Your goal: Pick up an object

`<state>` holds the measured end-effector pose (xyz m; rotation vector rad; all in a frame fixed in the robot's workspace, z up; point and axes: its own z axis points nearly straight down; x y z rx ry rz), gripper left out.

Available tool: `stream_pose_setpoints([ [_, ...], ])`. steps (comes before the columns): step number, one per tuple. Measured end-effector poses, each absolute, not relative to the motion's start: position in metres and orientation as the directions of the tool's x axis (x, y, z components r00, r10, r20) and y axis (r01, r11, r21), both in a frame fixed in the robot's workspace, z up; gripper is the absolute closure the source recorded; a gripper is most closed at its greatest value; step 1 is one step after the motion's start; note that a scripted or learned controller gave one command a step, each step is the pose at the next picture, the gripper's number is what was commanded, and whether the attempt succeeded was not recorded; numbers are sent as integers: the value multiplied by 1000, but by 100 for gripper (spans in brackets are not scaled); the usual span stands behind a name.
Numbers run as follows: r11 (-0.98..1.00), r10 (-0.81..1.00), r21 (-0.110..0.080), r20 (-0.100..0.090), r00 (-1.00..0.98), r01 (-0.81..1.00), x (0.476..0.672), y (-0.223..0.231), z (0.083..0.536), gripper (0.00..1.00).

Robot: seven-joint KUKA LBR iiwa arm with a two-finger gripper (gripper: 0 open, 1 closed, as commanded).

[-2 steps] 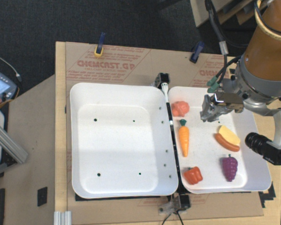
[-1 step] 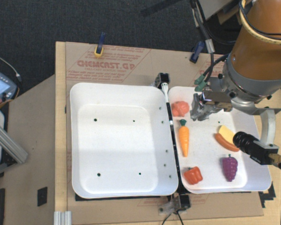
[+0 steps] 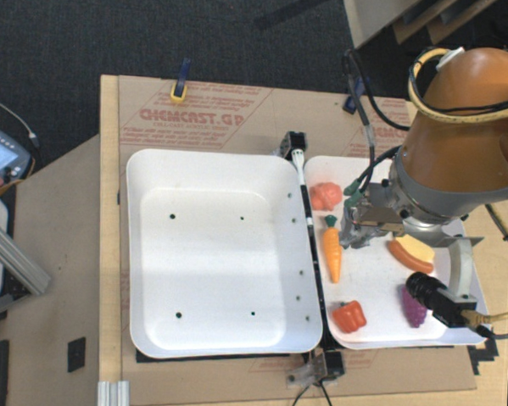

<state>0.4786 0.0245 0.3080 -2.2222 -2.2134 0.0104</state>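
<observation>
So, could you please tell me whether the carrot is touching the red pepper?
Apart. The camera view shows bare white bin floor between the carrot's lower tip and the red pepper.

Two white bins sit on tan cardboard (image 3: pixel 242 112) printed with red lettering; the left bin (image 3: pixel 142 234) shows four small dark dots. In the right bin (image 3: pixel 383 328) lie an orange carrot (image 3: pixel 332 255), a pink-red lump (image 3: pixel 326 195), a red pepper (image 3: pixel 348 316), a purple piece (image 3: pixel 413 308) and a yellow-orange slice (image 3: pixel 411 251). The arm (image 3: pixel 463 107) is orange above grey.
</observation>
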Motion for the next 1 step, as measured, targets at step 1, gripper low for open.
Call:
stream_pose_setpoints([
  [1,-7,1000,10,-3,7,1000,481,-42,385,100],
])
